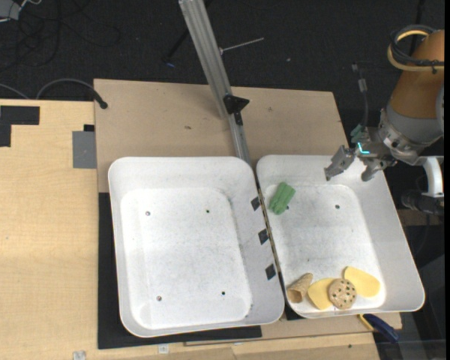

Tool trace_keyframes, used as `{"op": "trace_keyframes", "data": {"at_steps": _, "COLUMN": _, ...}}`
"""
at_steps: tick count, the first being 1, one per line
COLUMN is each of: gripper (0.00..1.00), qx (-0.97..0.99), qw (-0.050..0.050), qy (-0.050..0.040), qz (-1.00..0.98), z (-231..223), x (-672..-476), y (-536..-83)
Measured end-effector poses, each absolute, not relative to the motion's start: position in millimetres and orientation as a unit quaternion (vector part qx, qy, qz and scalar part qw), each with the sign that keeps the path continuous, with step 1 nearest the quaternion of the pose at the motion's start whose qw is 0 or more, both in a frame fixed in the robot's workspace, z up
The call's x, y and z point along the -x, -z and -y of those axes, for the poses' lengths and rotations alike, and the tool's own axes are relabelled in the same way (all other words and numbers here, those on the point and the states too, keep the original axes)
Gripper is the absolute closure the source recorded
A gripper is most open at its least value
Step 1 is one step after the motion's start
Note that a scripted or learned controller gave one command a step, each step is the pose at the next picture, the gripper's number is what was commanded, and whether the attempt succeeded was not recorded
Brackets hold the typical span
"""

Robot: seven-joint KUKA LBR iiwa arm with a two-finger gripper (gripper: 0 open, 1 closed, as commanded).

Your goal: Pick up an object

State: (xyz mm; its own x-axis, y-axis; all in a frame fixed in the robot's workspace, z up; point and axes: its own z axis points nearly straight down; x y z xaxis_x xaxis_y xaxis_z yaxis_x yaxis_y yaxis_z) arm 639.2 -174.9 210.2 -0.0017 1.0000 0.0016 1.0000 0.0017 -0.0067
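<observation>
From above and at a slant, the bench (300,107) carries two shallow white bins side by side across the middle and lower part of the frame. The left bin (184,246) takes up the lower centre; the right bin (337,238) sits just beside it toward the lower right. A green block (282,198) lies in the upper left part of the right bin, close to the wall shared with the left bin; its long axis runs on a diagonal, upper end tipped toward the upper right of the frame and lower end toward the lower left. Along the near edge of the right bin, at lower right, three tan and yellow pieces sit in a row: a small tan cone-like piece (300,284) leftmost, a round yellow disc with dark holes (339,293) in the middle, and a plain yellow piece (362,281) touching it on the right. The arm (416,88) comes in at the upper right of the frame, orange above a grey wrist. Its claw (355,168) hangs over the upper right rim of the right bin, well apart from the green block; the two fingers are spread apart with nothing between them. A grey metal rail (210,66) slants from the top centre down toward the bins.
</observation>
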Motion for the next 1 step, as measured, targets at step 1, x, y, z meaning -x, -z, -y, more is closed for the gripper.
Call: {"op": "trace_keyframes", "data": {"at_steps": 1, "gripper": 0.0, "qx": 0.706, "qw": 0.001, "qy": -0.0011, "qz": 0.709, "z": 174.6, "x": -640.2, "y": -212.6}}
